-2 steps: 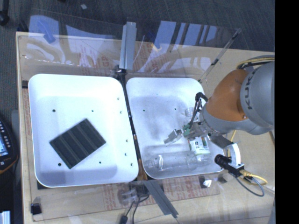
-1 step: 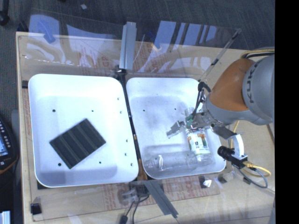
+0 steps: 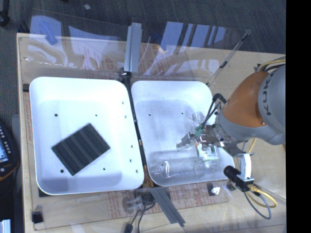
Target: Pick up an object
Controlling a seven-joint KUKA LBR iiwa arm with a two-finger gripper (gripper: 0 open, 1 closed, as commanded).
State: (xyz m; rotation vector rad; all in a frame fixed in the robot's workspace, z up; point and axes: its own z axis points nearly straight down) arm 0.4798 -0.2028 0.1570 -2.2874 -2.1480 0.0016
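Note:
A clear plastic bottle (image 3: 177, 168) lies on its side along the front wall of the right bin (image 3: 160, 93). My gripper (image 3: 200, 142) is low in that bin, just above and behind the bottle's right end, reaching in from the right. A small clear thing (image 3: 198, 116) sits just behind the gripper; I cannot make out what it is. A flat black ribbed slab (image 3: 80, 148) lies at a slant in the left bin (image 3: 46, 89), far from the gripper.
A dark divider (image 3: 136, 130) runs between the two bins. A clear panel (image 3: 146, 47) stands behind them. The grey and orange arm (image 3: 248, 113) covers the right bin's right edge.

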